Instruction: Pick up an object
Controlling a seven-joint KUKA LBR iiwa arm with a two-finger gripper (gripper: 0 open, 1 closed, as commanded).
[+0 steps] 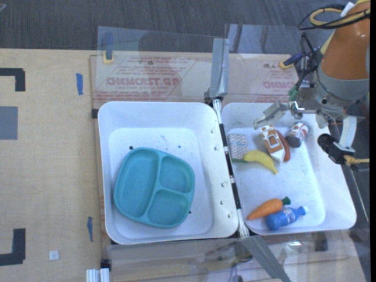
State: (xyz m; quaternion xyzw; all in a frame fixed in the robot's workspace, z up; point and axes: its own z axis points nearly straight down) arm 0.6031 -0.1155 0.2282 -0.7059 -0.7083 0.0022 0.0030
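grey gripper (pixel 275 111) hovers with fingers spread over the right bin (pixel 305 184), nothing between them — so no pick yet. the nearest candidate, seemingly a small carton (pixel 272 141), lies just below, beside the banana (pixel 261 160).

**The robot arm's looks**

The big round robot arm (pixel 346 57) is orange on top and grey below. The orange part is smooth and shiny, like a ball. The grey part wraps under it like a wide ring. Thin black cables (pixel 320 16) loop up beside the orange part, and one yellow cable runs with them. A small blue bit and a yellow bit stick out near the cables. Below the grey ring sits the silver metal hand (pixel 279 111), made of flat shiny pieces with sharp corners. A black knob-like part (pixel 330 145) hangs at the side, next to a white strip.
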